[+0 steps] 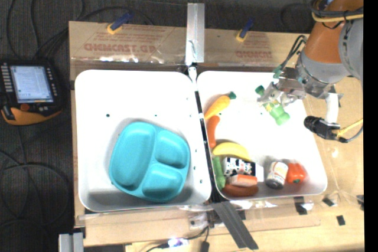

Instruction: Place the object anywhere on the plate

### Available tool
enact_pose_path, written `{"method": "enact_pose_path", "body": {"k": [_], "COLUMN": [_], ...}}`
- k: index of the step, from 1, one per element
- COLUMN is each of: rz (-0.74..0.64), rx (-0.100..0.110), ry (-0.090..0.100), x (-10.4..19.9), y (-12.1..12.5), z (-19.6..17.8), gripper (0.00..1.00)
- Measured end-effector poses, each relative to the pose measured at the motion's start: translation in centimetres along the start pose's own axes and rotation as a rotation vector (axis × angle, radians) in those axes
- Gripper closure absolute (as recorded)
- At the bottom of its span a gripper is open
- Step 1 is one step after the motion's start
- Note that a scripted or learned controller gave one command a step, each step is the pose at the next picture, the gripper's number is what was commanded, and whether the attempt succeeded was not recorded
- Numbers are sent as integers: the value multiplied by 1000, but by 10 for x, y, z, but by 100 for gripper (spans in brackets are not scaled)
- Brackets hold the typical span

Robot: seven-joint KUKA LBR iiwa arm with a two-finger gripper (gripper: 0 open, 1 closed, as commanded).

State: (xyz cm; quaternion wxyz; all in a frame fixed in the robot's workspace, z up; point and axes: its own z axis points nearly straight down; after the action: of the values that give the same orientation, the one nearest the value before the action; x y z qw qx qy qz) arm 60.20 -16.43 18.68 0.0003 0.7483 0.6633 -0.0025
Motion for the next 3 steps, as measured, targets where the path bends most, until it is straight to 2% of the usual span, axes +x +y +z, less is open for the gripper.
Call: {"method": "enact_pose_path", "body": {"k": [1, 2, 3], "rz": [0, -2, -168], "rx": [0, 1, 0], "ry": [0, -1, 3], "x": [0, 1, 69], "y": [0, 0, -6], "z": [0, -9, 32], "gripper": [0, 100, 100]}}
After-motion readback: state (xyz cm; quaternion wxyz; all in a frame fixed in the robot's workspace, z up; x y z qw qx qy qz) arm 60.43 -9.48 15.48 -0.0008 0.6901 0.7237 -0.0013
